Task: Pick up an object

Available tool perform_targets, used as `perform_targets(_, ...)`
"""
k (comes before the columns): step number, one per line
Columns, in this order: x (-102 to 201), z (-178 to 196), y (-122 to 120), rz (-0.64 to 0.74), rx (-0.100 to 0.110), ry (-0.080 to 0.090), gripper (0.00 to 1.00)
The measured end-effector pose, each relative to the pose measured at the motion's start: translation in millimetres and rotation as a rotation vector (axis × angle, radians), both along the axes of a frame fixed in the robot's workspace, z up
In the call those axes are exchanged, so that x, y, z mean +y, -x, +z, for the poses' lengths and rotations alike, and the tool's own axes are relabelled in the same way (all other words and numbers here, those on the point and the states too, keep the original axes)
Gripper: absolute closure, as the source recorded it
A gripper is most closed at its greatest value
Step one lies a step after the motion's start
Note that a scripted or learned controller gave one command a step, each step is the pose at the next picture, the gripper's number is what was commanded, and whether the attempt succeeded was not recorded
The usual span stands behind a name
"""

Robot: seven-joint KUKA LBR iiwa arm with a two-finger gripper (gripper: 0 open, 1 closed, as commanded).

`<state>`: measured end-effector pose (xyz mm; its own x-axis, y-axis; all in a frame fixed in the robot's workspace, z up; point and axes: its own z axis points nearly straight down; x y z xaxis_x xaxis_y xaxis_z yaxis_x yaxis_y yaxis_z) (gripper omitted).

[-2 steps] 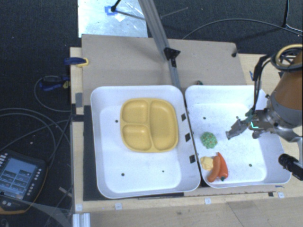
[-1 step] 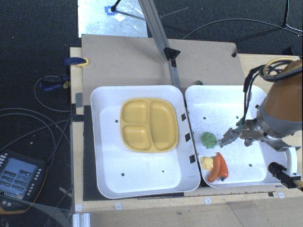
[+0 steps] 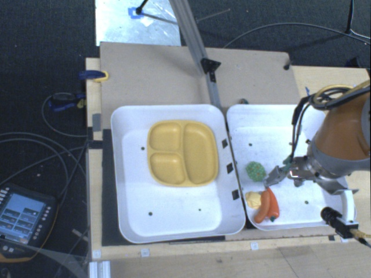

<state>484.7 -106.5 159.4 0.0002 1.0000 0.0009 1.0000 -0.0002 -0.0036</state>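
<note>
Nothing is lifted yet: the gripper (image 3: 277, 175) is poised just right of the green object (image 3: 255, 170), its state impossible to tell, the grasp left undone.

the grey arm (image 3: 342, 141) with its orange band enters from three o'clock, wrist angled down, gripper (image 3: 275, 176) pointing toward nine o'clock.

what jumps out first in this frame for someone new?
The yellow divided plate in the middle of the left bin. Next, the grey and orange arm over the right bin, its end effector low beside a green broccoli-like piece, with an orange carrot and a small yellow piece at the near edge.
</note>
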Motion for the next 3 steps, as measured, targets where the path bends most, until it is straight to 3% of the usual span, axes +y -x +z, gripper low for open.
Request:
perform_targets(1,-6.1,-44.5,3.3,0.000,0.000,0.000,0.00)
perform_targets(2,-5.9,-31.4,1.2,0.002,-0.007,0.001,1.00)
perform_targets(3,-8.5,32.3,1.0,0.006,-0.012,0.003,1.00)
